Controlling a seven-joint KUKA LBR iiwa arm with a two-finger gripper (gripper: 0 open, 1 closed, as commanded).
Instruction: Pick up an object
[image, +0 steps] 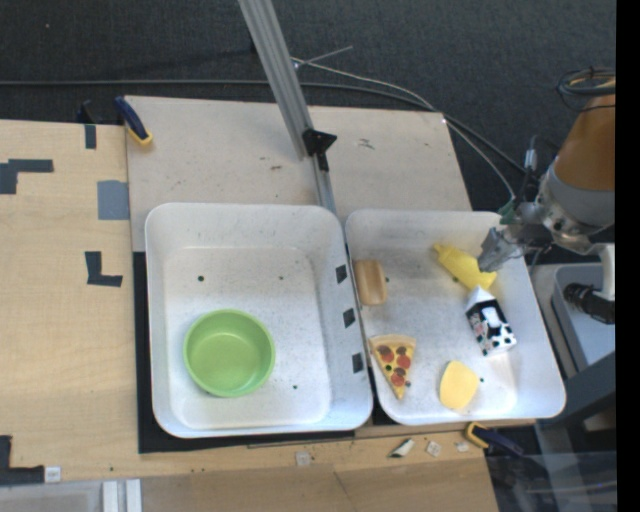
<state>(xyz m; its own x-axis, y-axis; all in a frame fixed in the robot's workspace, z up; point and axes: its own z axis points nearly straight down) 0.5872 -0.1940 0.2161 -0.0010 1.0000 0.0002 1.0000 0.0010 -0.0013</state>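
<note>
The yellow toy lies near the far right of the right bin, probably the target, since the gripper hangs just beside its right end; its state cannot be told; the black-and-white bottle, pizza slice and yellow disc lie nearer the front.

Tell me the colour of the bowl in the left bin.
The bowl is light green, seen clearly in the camera view.
</note>
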